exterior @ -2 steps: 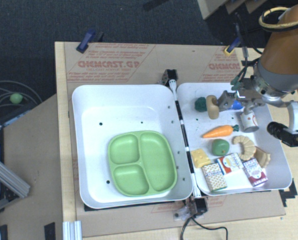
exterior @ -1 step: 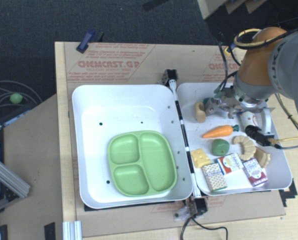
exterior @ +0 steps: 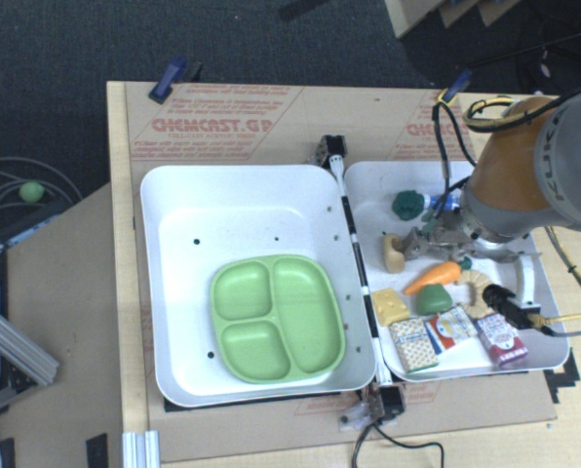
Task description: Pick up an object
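Brown board on bench, dark carpet behind. Near edge of right bin (exterior: 554, 364): small printed packets (exterior: 456, 328), print too small to read. Carrot (exterior: 435, 276), green lump (exterior: 433, 300) just behind. Gripper (exterior: 435, 234) low over bin's middle, above carrot — finger spread cannot tell, nothing seen held. Left bin (exterior: 174, 203) holds green divided plate (exterior: 276, 318). Far board reads "CHEMCAST" (exterior: 211, 123) — red, repeated.

On the board (exterior: 271, 115) under my bins, at 12 o'clock above the left bin (exterior: 164, 261), I read red print: "CHEMCAST G.P". A second red print sits toward 1 o'clock, too cut off to read. Packets (exterior: 437, 337) at 5 o'clock carry print too small to read.
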Robot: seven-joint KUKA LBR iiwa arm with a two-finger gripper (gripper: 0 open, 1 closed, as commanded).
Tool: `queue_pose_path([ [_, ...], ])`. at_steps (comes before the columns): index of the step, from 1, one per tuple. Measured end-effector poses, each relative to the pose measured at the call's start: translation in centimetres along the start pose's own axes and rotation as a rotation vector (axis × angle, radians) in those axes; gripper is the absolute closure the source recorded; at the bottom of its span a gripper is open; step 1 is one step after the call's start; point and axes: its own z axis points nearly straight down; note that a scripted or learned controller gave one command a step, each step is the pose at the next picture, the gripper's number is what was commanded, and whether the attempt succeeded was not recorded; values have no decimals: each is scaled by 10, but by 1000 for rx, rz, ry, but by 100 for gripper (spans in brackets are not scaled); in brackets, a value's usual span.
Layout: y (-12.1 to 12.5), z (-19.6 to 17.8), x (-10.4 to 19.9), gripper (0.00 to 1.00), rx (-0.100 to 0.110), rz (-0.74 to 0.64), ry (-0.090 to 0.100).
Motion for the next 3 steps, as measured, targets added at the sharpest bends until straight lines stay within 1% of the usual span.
queue_pose_path([
  [1,-60,-1,-6,0,-1,0,0],
  [2,73,1,1,0,3,-1,2],
  [3,91,2,32,0,17,4,1],
])
